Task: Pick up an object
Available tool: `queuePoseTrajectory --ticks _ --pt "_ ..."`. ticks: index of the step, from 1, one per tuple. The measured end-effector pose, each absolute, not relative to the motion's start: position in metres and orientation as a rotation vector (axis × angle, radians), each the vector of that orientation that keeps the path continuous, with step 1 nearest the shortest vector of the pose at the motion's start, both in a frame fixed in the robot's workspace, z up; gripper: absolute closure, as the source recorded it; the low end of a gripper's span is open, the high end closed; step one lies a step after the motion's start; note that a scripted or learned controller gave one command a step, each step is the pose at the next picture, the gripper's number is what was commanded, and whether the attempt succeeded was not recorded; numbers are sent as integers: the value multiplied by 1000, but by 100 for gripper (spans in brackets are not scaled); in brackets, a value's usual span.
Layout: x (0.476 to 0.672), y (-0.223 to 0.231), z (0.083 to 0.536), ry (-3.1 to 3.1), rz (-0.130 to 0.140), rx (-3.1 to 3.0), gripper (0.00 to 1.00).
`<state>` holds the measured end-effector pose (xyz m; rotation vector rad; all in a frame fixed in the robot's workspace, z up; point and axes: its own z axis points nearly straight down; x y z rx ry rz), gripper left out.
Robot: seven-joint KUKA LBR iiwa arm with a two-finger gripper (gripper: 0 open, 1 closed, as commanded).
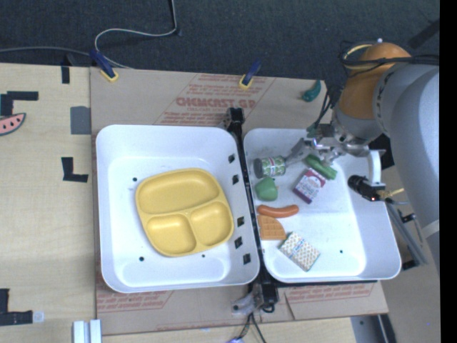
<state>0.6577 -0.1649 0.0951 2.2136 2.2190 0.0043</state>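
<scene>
Patterned packet (299, 251) is lying nearest, at the right bin's (371, 259) front. Gripper (313, 151) is hovering at the back by the green can (271, 166); finger state indiscernible. Right half lying bare.

Robot lab: taped cardboard (214, 98), bins (114, 191).

End effector (308, 151) above right bin (371, 256)

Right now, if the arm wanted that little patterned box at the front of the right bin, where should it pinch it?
Probably across its short sides, coming straight down from above. The patterned box lies flat and skewed, apart from the toast-like piece and the hot dog, with bare white bin floor around it, so the fingers should fit on both sides.
</scene>
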Motion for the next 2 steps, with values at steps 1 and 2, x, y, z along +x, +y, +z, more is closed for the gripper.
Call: queuePoseTrajectory --ticks 1,2 --pt "659 -166 107 2215 4 2206 100" --pt "587 -111 216 2224 1 2218 100"
